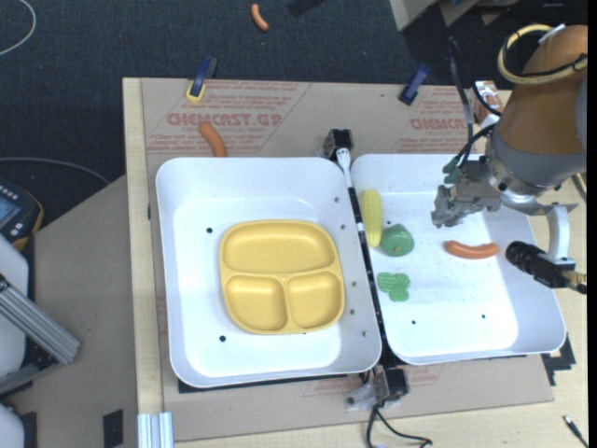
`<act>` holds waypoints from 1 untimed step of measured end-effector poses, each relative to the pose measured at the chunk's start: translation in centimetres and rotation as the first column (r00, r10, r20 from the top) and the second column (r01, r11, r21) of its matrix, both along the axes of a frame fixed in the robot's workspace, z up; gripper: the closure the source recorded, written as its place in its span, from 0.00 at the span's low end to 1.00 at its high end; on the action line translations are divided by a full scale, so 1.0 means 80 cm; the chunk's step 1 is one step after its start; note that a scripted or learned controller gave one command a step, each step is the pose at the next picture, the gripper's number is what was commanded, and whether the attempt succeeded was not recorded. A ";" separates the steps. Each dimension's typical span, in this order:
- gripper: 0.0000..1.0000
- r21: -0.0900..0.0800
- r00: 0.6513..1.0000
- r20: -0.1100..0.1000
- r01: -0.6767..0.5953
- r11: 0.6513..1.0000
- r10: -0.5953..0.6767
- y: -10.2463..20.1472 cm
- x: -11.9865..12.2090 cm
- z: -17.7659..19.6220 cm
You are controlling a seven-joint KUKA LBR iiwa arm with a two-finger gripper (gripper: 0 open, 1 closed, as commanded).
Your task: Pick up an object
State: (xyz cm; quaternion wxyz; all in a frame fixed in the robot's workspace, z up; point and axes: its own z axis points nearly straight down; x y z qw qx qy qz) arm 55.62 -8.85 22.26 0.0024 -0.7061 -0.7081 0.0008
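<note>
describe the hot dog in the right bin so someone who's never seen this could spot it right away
Start at the right bin, the one under the arm's hand. The hot dog lies flat just below that hand, right of the corn and the green pepper. It is the bin's only thin orange-red piece; its neighbours are yellow or green.
</note>
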 end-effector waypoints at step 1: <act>1.00 0.001 1.000 -0.001 -0.001 1.000 0.001 0.053 -0.040 -0.010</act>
